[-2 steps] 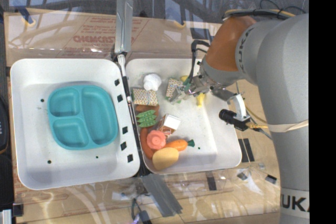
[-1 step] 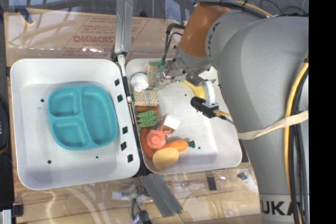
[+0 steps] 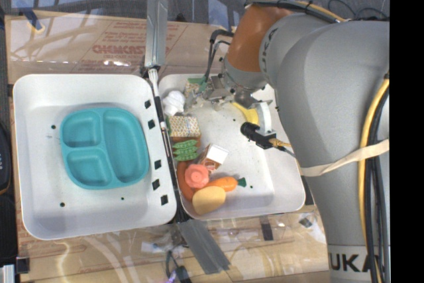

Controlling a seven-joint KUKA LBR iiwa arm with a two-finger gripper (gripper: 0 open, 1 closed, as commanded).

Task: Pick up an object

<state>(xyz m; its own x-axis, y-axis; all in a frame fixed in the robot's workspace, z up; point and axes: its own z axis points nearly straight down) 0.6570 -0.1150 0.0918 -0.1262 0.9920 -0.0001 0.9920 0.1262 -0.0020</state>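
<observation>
- Claw (image 3: 211, 91) sits low at upper middle of frame, in right bin (image 3: 286, 190); I cannot tell its state.
- Toy food clusters along that bin's left wall; carrot (image 3: 225, 183) lies lower centre.
- I favour an isolated piece.

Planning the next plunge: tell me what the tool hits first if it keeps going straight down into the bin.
Likely the bare floor of the right bin, near its top end. The tool sits beside a white ball and a banana, but depth is hard to judge from this view.
</observation>
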